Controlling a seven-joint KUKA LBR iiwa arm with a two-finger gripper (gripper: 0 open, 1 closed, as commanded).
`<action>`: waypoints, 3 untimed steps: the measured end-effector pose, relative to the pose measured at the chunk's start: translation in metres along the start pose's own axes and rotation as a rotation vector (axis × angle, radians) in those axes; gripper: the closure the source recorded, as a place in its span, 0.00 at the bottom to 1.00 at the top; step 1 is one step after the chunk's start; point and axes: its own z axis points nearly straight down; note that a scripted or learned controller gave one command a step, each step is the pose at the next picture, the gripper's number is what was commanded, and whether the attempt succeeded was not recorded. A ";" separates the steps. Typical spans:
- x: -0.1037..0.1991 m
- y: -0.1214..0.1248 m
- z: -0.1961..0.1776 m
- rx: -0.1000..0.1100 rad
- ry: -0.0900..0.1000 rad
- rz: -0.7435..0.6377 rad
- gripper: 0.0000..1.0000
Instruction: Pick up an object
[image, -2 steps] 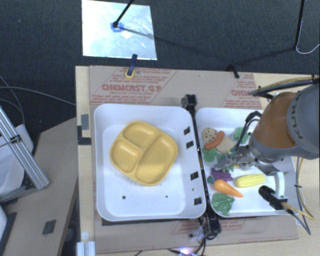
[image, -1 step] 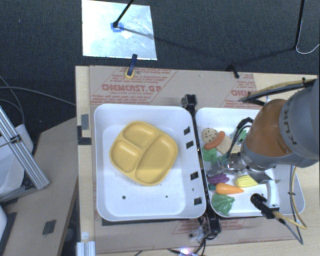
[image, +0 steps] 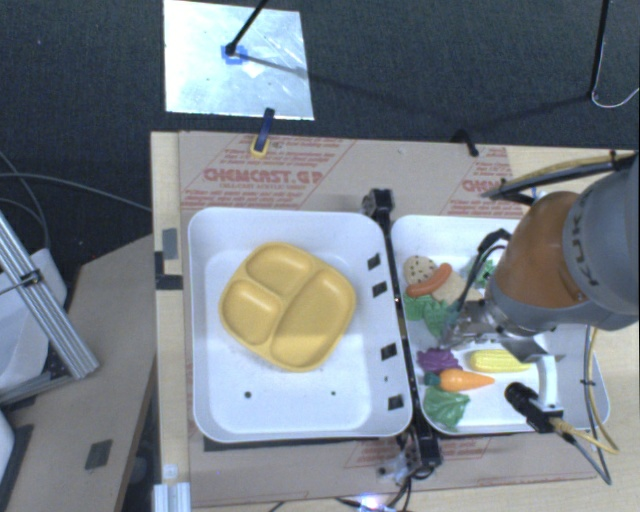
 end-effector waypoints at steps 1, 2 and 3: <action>0.071 0.039 -0.149 -0.012 0.001 -0.010 1.00; 0.164 0.055 -0.084 0.008 0.002 -0.009 1.00; 0.257 -0.016 -0.086 0.011 0.003 -0.010 1.00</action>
